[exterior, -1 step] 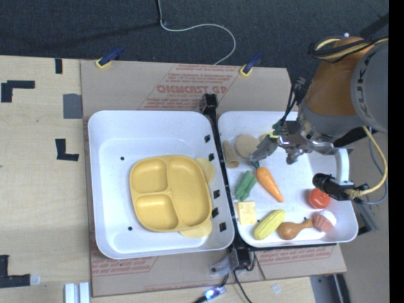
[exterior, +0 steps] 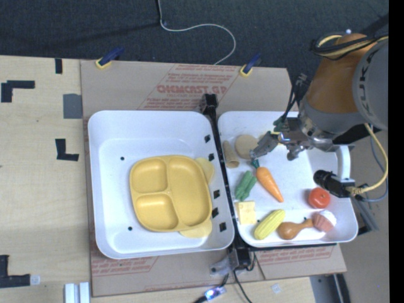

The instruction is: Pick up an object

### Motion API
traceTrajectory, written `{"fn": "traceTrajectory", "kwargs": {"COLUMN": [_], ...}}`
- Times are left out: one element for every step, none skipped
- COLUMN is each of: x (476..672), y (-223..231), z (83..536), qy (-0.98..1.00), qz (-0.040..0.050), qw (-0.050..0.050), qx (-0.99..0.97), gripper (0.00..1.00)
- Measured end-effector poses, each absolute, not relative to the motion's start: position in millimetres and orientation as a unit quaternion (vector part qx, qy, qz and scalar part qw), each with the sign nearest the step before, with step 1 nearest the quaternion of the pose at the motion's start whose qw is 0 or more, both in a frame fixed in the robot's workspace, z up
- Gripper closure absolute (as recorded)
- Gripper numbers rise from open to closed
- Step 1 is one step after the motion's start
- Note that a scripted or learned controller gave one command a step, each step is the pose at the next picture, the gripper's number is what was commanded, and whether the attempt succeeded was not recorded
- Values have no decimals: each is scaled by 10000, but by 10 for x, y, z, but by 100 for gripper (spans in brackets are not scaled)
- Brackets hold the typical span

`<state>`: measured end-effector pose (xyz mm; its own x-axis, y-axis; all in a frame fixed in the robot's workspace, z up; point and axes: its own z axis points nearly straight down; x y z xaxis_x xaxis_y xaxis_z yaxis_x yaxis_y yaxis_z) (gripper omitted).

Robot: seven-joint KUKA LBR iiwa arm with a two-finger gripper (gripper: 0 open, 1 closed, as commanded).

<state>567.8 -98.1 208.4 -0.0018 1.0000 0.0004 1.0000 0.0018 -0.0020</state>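
Note:
My gripper [exterior: 278, 149] hangs over the back of the right bin [exterior: 297, 120], its two fingers spread apart with nothing between them. Just below it lies an orange carrot [exterior: 269, 183], with a green pod [exterior: 245, 185] to the carrot's left. A tan mushroom [exterior: 244, 146] sits left of the left fingertip. Along the bin's front lie a yellow cheese block [exterior: 245, 212], a corn cob [exterior: 269, 223], a brown drumstick [exterior: 295, 229] and a pink cupcake [exterior: 325, 221]. A red tomato [exterior: 319, 198] rests at the right side.
The left bin [exterior: 107, 137] holds a yellow divided plate [exterior: 170, 191] lying on a pale yellow piece [exterior: 197, 230]. A black clip [exterior: 209, 103] joins the bins at the back. The arm's orange band [exterior: 334, 81] looms over the right bin's far corner.

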Motion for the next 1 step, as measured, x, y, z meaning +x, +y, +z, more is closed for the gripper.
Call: {"fn": "traceTrajectory", "kwargs": {"x": [5614], "y": [-966], "z": [1633], "qy": [-7075], "qz": [24], "qw": [24], "qx": [-7067], "gripper": [0]}}
